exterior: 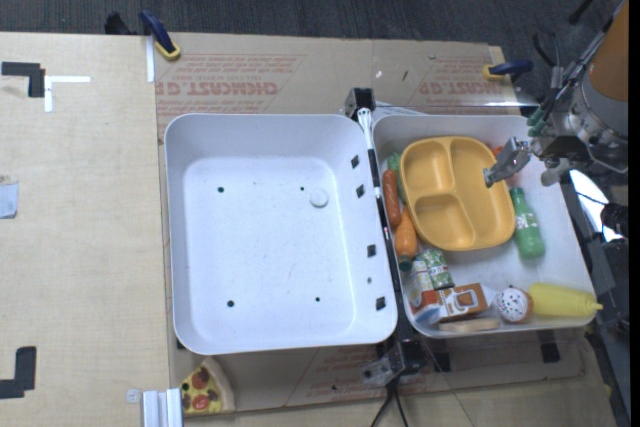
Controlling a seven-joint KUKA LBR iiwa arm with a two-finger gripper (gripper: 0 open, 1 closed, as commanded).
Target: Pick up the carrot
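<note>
The small orange plastic carrot (405,237) lies in the right-hand shallow white bin (572,245), close against that bin's left wall. It rests flat on its side, with its long axis running roughly along the wall. It sits just beside the left edge of the yellow divided plate (455,192), between a slim orange-red item above it and small packages below.

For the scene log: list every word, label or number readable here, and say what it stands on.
"CHEMCAST GP": red print, upside down, on the brown board behind the left bin; repeated at right, cut off.
Small carton in the right bin: print too small to read.
Green bottle: label blurred.
</note>
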